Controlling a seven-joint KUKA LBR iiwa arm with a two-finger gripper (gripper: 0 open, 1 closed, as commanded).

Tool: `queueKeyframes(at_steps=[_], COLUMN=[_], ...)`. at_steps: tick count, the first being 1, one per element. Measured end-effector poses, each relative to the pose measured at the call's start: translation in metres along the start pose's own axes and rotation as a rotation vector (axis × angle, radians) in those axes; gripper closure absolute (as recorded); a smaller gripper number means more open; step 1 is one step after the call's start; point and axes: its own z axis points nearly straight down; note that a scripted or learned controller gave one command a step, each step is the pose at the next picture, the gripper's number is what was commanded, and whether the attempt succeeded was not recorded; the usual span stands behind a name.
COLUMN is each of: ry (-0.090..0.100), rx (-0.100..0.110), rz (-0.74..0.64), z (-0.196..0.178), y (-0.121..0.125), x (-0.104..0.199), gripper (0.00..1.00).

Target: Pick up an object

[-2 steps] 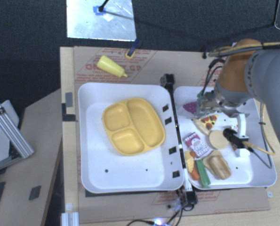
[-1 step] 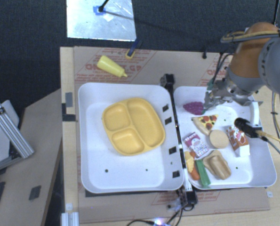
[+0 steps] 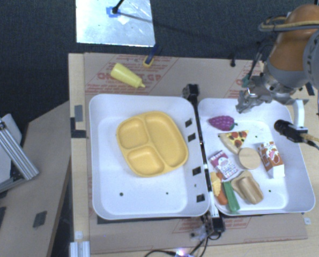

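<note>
end effector point(image 3: 245, 105) | opening: cannot tell | above right bin point(image 3: 304, 189), beside grapes point(image 3: 222, 123)

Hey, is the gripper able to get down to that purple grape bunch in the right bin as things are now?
Probably yes. The gripper hangs just up and right of the grape bunch, which lies apart from the pizza slice, with nothing over it.

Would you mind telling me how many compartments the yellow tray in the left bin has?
3. The yellow tray has two compartments side by side along its far half, left and right, and one at its near edge. Nothing lies on it, so none is hidden.
</note>
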Motion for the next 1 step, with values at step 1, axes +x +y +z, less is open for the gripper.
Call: queueKeyframes(at_steps=[1], ry=[0.001], rx=[0.004], rz=[0.0], z=[-0.0151], y=[0.0013], x=[0.0001], gripper=[1.0])
